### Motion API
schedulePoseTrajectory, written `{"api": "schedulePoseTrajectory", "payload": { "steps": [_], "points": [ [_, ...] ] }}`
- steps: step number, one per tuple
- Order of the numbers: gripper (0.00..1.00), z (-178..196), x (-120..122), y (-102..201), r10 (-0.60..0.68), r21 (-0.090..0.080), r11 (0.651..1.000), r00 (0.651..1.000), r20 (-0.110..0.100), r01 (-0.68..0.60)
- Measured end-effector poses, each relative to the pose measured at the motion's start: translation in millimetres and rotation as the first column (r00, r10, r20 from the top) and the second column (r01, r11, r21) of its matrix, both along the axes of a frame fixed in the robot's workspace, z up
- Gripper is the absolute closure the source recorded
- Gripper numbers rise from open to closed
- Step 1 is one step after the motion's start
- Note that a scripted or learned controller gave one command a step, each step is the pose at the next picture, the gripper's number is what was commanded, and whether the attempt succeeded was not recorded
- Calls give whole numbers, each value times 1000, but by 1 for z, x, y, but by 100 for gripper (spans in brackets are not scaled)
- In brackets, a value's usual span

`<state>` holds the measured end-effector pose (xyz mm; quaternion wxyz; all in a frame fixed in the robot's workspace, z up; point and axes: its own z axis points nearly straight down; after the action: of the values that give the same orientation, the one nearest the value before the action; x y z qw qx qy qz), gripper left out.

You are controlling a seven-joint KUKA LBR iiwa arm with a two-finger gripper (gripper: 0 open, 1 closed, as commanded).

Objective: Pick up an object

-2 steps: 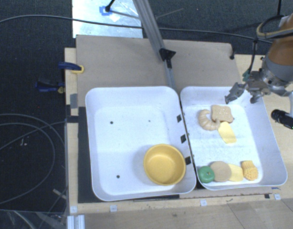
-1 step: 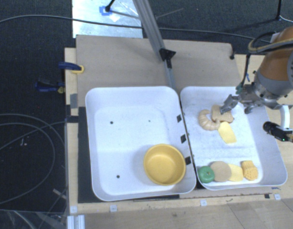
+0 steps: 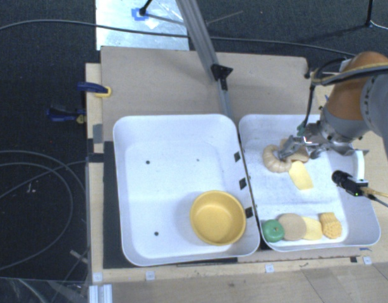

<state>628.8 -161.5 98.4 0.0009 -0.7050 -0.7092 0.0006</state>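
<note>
Light falls evenly and fairly brightly from above; the two shallow white plastic bins (image 3: 181,131) are nearly washed out, their inner surfaces showing little texture; the round yellow bowl (image 3: 218,216) casts only a faint, soft shadow on its rim side; a shiny grey floor patch (image 3: 127,8) at the top glares pale blue-white; the dark carpet (image 3: 36,55) stays dim and grainy; the picture is slightly soft overall, with small items along the right bin's near edge blurred.
</note>
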Motion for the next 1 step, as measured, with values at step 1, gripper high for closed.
{"api": "schedulePoseTrajectory", "payload": {
  "steps": [1],
  "points": [
    [0,-7,1,0,0,-2,1000,1000,4,0]
  ]
}}
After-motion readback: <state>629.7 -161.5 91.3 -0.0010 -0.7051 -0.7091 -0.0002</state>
